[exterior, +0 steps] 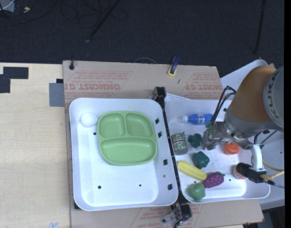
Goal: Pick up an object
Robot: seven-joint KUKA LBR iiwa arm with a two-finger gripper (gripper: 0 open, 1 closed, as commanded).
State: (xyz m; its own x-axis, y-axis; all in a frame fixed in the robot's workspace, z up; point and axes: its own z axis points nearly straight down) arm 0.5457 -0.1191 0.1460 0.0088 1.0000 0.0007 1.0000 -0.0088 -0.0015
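In the camera view, the arm is reaching in from the right over the right bin (259, 194), and its end effector (209, 140) is hovering low among the toys there. Whether it is apart or together I cannot tell; dark parts are blurring into the clutter, and nothing is visibly sitting in its grasp.

Taking the end effector as the landmark: a small dark green piece (195, 139) is lying just beside it on the left, and this is looking like the likeliest target. A second dark green block (201, 159) is sitting just below. A small labelled can (179, 143) is standing further left, near the bin's wall. A blue bottle (198, 119) is lying on its side above. An orange round toy (231, 148) is resting just to the right. A yellow corn cob (191, 170), a purple grape bunch (213, 179) and a green pepper (197, 191) are lying lower down.

Well to the left, the other bin (83, 184) is carrying a green divided plate (127, 137) and a white ball (89, 119).

The dark green piece is probably light, hard plastic, smooth and apt to slide away. Taking it across its narrow middle would be soundest, coming straight down so neighbours are not nudged.
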